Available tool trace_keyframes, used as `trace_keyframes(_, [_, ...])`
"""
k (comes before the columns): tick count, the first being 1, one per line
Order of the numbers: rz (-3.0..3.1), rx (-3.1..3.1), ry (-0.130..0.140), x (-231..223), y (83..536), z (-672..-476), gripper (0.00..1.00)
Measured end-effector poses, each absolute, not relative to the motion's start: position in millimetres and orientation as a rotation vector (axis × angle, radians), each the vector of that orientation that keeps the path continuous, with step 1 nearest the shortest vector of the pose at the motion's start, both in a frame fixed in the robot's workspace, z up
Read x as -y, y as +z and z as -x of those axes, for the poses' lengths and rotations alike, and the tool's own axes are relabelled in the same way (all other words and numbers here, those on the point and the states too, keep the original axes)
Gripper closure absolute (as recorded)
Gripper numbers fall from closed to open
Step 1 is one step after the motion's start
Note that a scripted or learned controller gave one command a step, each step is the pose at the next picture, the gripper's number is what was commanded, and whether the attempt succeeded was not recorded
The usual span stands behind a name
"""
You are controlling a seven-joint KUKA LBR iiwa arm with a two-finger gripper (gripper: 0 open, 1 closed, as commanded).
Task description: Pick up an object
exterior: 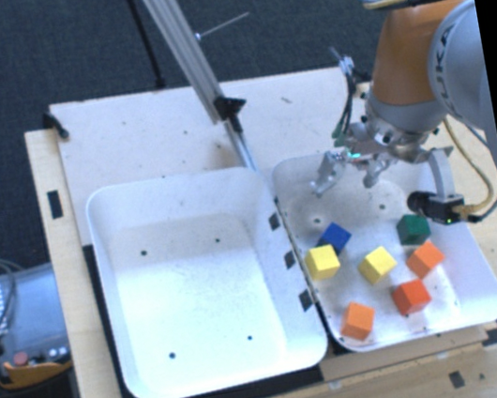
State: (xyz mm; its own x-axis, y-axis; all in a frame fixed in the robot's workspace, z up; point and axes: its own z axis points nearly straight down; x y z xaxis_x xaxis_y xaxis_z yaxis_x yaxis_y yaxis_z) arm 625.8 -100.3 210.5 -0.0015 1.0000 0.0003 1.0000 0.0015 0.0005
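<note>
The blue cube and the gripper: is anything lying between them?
No. In the camera view, only bare white bin floor separates the gripper from the blue cube.

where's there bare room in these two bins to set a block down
The left bin has a bare floor wall to wall. In the right bin, blocks crowd the near half; a bare strip lies under the gripper, above the blue block.
</note>
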Motion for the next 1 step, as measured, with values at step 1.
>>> trace_keyframes(1, [-2.226, -2.220, -0.006, 109.6, 163.2, -629.5, 0.00])
